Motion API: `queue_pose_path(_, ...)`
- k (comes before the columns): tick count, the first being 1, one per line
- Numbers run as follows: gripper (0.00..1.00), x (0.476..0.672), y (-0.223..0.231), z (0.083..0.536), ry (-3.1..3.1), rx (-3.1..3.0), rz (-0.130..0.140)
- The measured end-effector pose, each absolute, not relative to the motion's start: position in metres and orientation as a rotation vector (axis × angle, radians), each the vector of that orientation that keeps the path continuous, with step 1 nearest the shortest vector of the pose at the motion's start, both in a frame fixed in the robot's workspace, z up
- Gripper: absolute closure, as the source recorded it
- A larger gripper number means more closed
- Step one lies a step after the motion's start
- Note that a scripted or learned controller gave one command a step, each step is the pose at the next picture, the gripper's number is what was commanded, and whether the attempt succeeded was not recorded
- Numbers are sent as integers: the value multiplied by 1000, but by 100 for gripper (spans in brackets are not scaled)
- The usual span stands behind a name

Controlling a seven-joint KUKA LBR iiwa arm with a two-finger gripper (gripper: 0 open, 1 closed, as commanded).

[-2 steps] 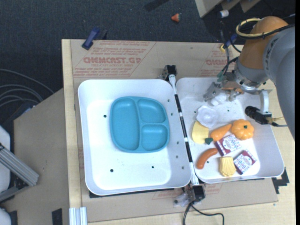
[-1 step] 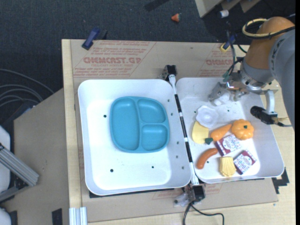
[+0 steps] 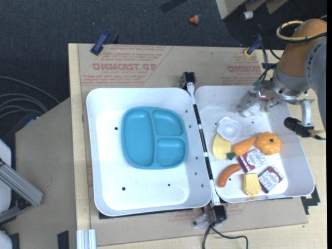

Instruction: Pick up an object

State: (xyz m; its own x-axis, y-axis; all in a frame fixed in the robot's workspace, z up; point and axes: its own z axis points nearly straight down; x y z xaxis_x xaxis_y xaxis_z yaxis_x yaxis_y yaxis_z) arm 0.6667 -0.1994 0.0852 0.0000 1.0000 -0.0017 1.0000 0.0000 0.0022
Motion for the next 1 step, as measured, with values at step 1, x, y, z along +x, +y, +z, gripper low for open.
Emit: queue_pose_path(1,0,667,-169,85,2224,2221,0)
